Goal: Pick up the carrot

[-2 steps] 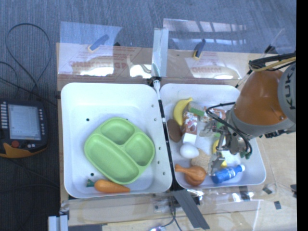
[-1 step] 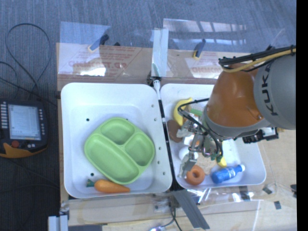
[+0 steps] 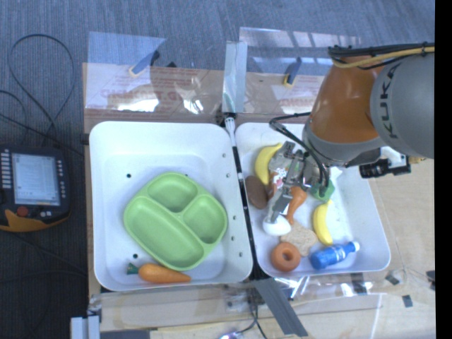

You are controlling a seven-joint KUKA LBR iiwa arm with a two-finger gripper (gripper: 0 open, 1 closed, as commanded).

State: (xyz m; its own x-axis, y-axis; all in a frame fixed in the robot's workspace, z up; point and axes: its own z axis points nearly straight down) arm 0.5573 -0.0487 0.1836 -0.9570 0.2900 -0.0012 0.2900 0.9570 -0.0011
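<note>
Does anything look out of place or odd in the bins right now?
Yes. The end effector is down in the right bin among the toy food, next to a small carrot, while a larger carrot lies in the left bin, squeezed between the green divided plate and the bin's front wall.

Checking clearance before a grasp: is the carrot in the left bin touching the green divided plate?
Touching, apparently: in the camera view the carrot lies along the near rim of the green divided plate, with no white bin floor visible between them.
</note>
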